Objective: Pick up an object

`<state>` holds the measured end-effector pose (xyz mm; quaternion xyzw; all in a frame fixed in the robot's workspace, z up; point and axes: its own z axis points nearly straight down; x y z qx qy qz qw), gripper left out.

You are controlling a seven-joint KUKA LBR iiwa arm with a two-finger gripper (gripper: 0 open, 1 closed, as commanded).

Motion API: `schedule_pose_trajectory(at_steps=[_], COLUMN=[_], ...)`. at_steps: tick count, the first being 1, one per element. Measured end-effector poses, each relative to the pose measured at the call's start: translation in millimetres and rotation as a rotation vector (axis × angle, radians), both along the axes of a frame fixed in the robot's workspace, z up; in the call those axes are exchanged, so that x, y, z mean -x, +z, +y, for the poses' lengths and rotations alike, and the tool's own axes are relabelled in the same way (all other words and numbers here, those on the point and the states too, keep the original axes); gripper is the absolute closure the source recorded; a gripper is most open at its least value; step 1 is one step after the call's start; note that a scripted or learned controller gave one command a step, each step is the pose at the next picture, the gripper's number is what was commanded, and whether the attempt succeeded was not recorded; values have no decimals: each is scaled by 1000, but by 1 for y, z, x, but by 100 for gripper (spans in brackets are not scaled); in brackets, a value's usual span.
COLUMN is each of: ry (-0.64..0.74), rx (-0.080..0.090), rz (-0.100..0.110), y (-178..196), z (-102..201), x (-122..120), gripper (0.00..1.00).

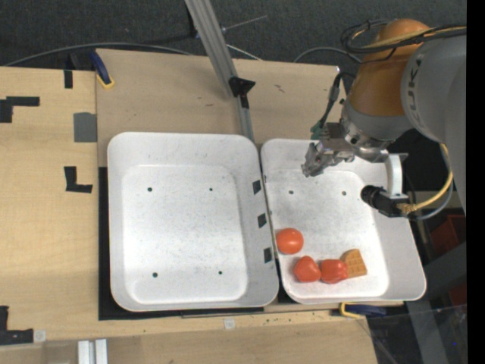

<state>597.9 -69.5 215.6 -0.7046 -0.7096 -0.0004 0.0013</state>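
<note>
Hovering over the far end of the right bin (394, 279), the gripper (313, 163) hangs above bare white floor with nothing visibly in its grasp; how wide it's parted, I cannot tell. Well toward the near end from it sit a round tomato (289, 241), two more red pieces (319, 270) touching, and an orange cracker-like block (354, 263) beside them. Left bin (121, 203) alongside.

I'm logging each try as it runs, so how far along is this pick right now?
Early stage. Done so far: the arm has reached over the right bin, and its pincer hangs above the bin's far left corner. In hand: nothing shows between its fingers. Left: all of the pick. The orange ball, two red pieces and tan block lie at the near side, apart from the pincer.
</note>
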Motion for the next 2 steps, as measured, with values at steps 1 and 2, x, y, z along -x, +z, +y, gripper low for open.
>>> schedule_pose_trajectory(at_steps=[1,2], ry=[0,1], rx=[1,0], rz=[2,-1], y=[-8,9], z=[57,113], x=[5,11], gripper=[100,100])
